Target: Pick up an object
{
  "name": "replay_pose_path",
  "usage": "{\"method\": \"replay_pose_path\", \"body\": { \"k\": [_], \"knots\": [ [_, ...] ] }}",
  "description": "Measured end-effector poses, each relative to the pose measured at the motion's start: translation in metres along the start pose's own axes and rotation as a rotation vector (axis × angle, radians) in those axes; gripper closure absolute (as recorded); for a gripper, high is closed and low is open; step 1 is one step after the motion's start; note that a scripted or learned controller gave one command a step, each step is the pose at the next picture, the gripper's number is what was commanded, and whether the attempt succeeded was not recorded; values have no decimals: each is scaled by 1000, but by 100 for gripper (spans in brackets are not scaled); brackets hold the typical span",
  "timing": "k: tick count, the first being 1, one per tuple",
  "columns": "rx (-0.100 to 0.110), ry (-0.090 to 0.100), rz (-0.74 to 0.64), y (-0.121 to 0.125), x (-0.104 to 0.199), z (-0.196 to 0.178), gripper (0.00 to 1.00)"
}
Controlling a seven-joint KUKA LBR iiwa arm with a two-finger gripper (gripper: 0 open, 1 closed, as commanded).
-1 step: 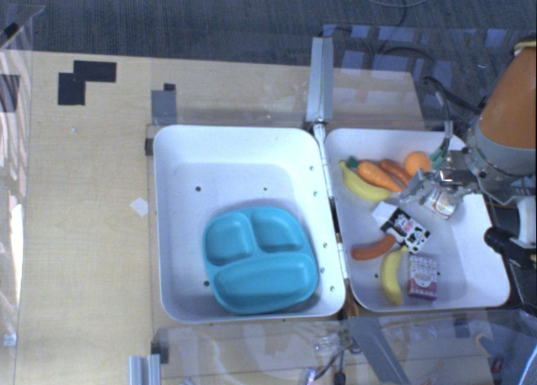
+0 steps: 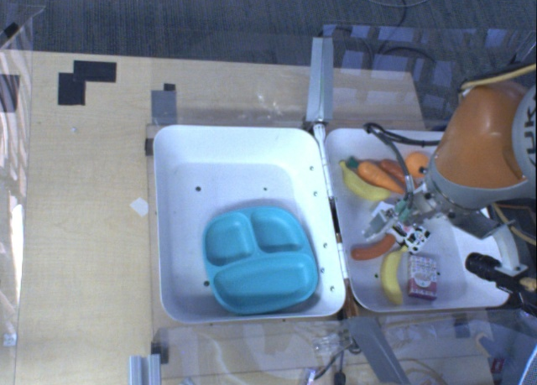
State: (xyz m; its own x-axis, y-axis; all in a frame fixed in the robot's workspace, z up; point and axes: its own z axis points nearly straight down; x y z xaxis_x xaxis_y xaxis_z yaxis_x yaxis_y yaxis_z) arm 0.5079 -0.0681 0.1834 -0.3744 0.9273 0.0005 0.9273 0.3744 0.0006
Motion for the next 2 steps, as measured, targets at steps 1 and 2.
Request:
{"method": "replay_pose_path", "body": {
  "k": [1,2],
  "knots": [
    [-25,-10,185,-4,-39,71,0],
    [-39,-27,187,-2,-45,56,100]
  ]
}}
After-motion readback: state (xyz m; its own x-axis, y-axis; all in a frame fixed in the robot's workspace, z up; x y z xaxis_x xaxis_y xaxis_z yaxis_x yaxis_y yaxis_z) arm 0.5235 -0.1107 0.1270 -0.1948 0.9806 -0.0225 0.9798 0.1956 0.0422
